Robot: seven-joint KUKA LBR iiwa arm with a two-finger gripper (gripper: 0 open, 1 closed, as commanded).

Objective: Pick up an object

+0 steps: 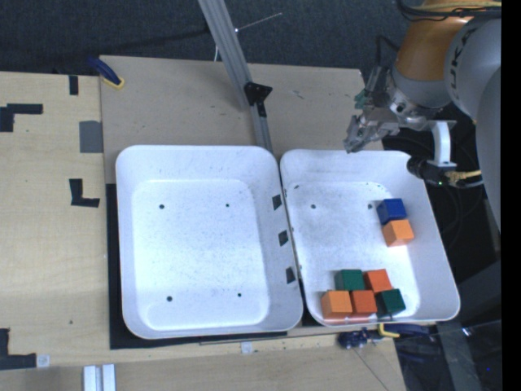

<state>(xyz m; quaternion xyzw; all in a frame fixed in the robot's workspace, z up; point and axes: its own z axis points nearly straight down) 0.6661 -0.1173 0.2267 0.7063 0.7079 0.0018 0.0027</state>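
Blocks: I see seven in the right bin (423, 218), all below the fingers and well apart from them.
Left bin (130, 218): white, far to the left of the fingers, touching the right bin along its inner edge.
Orange block at the front (335, 303): leftmost of the cluster at the bin's near wall, far below the fingers.
Green block (351, 279): just behind it, touching a second orange block (378, 280) on its right.
Third orange block (363, 301): in the front row, with a dark green block (391, 301) on its right.
Blue block (391, 209): below and slightly right of the fingers, nearer to them than the cluster.
Fourth orange block (398, 232): touching the blue one on its near side.
Fingers (356, 141): I read them hanging over the far rim of the right bin, nothing between them; whether they are spread or closed, I cannot tell.
Arm (456, 39): grey with an orange band, coming in above and right of the fingers.
Desk (49, 243): tan, under both bins.
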